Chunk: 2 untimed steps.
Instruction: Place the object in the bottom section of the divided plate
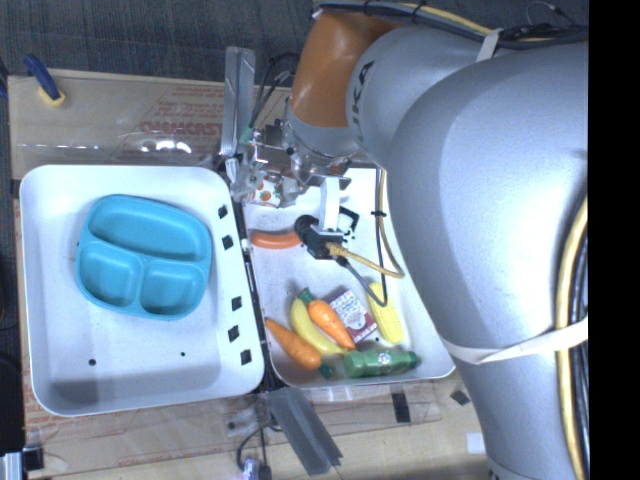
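Note:
A blue divided plate (143, 256) lies in the left white bin (60, 368). My gripper (268, 180) hangs low over the far end of the right bin (430, 363), close to the wall between the bins. A hot dog (275, 238) lies just below the gripper on the bin floor, apart from it. Further down the right bin sit two carrots (330, 324), a banana (308, 328), a corn cob (387, 318), a small red packet (352, 309) and a green item (382, 363).
The large grey arm (480, 198) with its orange band (330, 68) covers the right side of the bench and much of the right bin. A black cable clip and yellow cable (335, 246) hang by the wrist. A blue-handled tool (42, 78) lies at the far left.

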Each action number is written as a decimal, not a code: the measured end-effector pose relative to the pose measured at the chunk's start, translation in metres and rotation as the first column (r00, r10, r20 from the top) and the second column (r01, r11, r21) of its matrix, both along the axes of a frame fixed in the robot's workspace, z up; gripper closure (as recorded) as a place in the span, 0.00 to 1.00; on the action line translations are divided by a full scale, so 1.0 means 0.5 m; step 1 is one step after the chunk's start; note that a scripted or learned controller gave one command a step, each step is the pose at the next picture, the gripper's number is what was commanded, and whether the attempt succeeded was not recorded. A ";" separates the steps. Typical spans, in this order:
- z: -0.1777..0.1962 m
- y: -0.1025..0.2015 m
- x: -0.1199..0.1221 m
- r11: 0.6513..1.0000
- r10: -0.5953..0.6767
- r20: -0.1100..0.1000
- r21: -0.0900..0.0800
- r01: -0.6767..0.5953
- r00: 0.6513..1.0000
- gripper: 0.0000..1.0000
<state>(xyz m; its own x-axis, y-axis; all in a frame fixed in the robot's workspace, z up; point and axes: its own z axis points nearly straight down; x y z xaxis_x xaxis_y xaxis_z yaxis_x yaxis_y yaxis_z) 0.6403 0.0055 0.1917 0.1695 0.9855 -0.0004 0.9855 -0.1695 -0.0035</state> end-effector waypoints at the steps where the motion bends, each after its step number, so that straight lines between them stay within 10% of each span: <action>1: 0.019 0.003 0.000 1.000 0.007 -0.002 0.000 -0.007 1.000 1.00; 2: 0.002 0.118 0.031 0.999 0.043 0.000 0.000 -0.043 0.999 1.00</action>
